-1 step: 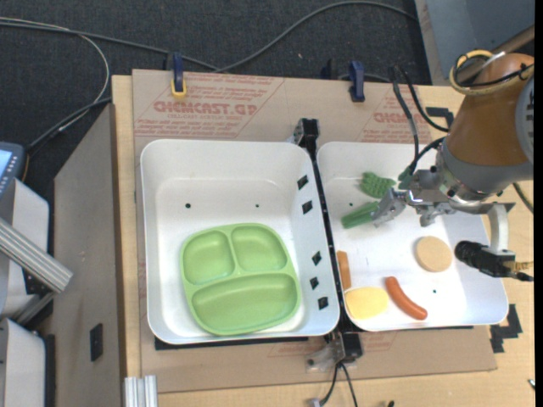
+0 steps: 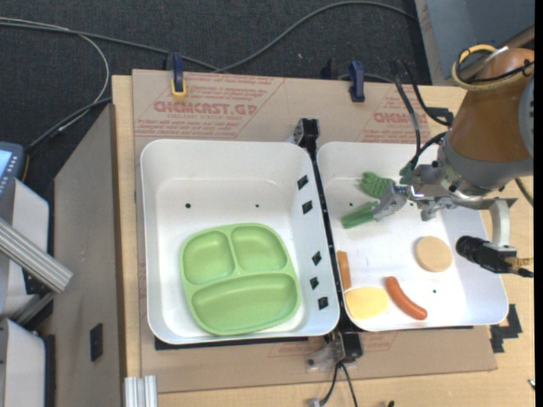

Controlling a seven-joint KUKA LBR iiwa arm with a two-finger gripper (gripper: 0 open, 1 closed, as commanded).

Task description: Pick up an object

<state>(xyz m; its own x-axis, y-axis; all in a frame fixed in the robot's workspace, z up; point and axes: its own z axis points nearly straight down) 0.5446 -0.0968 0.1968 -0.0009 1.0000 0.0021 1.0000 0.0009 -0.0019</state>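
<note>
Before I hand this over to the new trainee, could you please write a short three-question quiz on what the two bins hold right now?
1. True or false: the green divided plate lies in the left bin.
2. Which item lies nearest the gripper? A) the green toy vegetable B) the yellow piece C) the tan round piece
3. Fill in: the red-orange sausage lies in the ____ bin.

Key: 1 true; 2 A; 3 right (right bin).
</note>
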